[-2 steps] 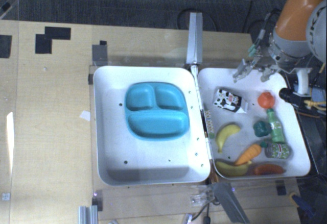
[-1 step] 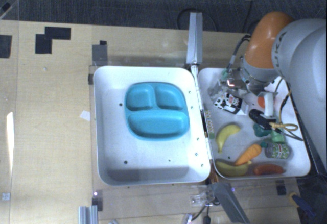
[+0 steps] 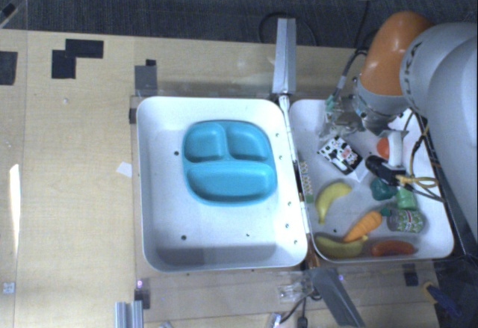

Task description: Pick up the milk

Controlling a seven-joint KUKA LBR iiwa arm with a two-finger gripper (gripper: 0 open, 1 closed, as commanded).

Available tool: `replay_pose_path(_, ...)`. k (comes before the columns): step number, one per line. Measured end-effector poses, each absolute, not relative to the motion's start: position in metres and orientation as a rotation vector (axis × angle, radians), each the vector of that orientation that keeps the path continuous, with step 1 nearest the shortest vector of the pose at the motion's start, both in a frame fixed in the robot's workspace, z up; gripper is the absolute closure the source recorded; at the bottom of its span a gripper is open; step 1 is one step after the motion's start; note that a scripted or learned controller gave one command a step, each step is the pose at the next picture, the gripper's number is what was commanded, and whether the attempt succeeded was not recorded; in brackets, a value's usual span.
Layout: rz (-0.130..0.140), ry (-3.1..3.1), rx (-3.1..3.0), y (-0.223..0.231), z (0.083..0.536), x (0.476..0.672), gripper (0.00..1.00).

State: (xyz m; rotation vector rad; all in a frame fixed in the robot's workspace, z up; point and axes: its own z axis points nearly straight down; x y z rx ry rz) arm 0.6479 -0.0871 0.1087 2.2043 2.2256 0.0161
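The milk [image 3: 340, 154] is a small white carton with black patches, lying tilted in the upper left part of the right bin [image 3: 299, 132]. My gripper [image 3: 334, 123] hangs just above the carton's far end, pointing down, under the orange band of the arm [image 3: 392, 57]. Nothing shows whether the gripper touches the carton. The arm hides the bin's upper right corner.
In the right bin lie a yellow banana [image 3: 331, 198], a second banana [image 3: 340, 246], a carrot [image 3: 364, 225], a red item [image 3: 392, 248], a green can [image 3: 405, 220] and a white and orange bottle [image 3: 388, 146]. The left bin [image 3: 160, 192] holds a blue divided tray [image 3: 228, 162].
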Motion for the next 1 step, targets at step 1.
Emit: replay_pose_path(1,0.008,1.776,2.589,-0.0181,0.1866,0.6303,1.0)
